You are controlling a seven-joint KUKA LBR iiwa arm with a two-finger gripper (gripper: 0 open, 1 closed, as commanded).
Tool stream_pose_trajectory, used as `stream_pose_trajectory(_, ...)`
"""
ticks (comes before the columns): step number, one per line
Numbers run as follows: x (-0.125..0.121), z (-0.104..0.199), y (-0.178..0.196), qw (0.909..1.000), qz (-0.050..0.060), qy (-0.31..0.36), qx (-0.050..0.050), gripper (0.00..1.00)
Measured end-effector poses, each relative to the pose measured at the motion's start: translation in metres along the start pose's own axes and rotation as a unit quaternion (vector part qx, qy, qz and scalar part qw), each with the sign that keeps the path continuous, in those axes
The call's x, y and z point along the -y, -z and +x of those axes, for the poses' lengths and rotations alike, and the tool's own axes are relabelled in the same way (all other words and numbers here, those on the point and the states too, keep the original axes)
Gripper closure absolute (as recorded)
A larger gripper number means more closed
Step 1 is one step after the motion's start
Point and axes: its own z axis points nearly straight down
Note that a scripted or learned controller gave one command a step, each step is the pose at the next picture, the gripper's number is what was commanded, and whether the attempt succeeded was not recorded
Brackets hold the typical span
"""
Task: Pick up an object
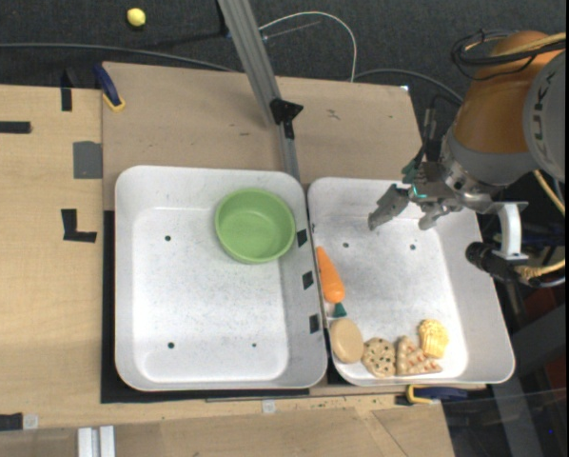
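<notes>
Jaws [403, 213]: spread apart, gripping nothing, hovering over right bin [475, 284].
Carrot [330, 275]: smooth orange cone, lying by that bin's left wall.
Bowl [255, 225]: round green plastic, sitting in speckled left bin [161, 284].

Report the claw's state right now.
Claw: open, fingers spread, nothing between them, above the right bin.

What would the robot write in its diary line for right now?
end effector: open, above right bin, holding nothing | carrot: at right bin's left wall | green bowl: in left bin
</notes>
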Motion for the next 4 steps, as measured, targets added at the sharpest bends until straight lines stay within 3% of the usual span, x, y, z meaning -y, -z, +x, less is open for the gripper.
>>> stream_pose_trajectory(1, 0.0, 0.0, 0.0, 1.0, 0.0, 0.0, 0.0, 0.0)
stream_pose_trajectory(3, -0.013, 0.006, -0.113, 1.0, 0.003, 0.0, 0.0, 0.0)
stream_pose_trajectory(4, -0.013, 0.007, -0.143, 1.0, 0.0, 0.0, 0.001, 0.0)
